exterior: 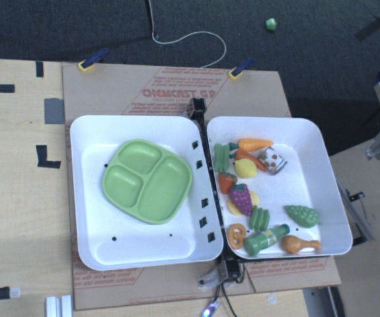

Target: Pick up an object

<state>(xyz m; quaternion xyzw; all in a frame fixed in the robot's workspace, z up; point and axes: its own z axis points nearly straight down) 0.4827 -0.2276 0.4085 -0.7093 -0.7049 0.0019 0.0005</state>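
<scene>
Guessing the tool grabs two toys at once, since grapes (240,199) and lemon (245,169) crowd together; tool's state, can't tell.

A light wooden bench (18,197) with black tape marks fills the left and lower frame. A brown printed cardboard sheet (176,91) lies on it at centre. Two shallow white plastic bins rest side by side on the cardboard: left bin (87,243), right bin (318,177), edges touching mid-frame.
</scene>
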